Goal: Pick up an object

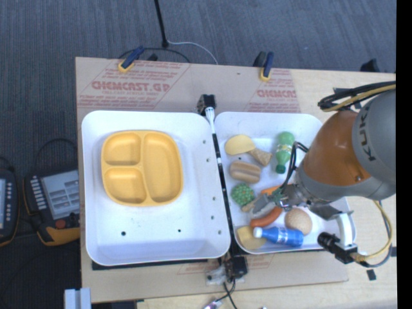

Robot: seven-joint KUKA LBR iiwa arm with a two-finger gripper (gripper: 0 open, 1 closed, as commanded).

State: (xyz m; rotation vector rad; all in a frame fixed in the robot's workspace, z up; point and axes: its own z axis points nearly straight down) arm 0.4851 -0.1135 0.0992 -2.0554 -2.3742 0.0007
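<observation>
Cardboard covers my bench [96,82]; a yellow divided plate [141,167] sits in the left bin [96,237]. My gripper [273,201] hovers over toy food in the right bin [302,120], near the broccoli [243,194] and carrot [265,218]; grip unclear.

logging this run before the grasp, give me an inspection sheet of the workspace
surface: bench bears the left bin and the right bin.
job's things: right bin holds a green bottle, hot dog bun, broccoli, carrot, blue bottle, yellow wedge and more.
clutter: yellow divided plate in left bin.
grippers: gripper low over the right bin's pile; jaws hidden.
cables: black cable beyond the bench; wires at the arm.
surroundings: grey carpet; pendant left.
</observation>
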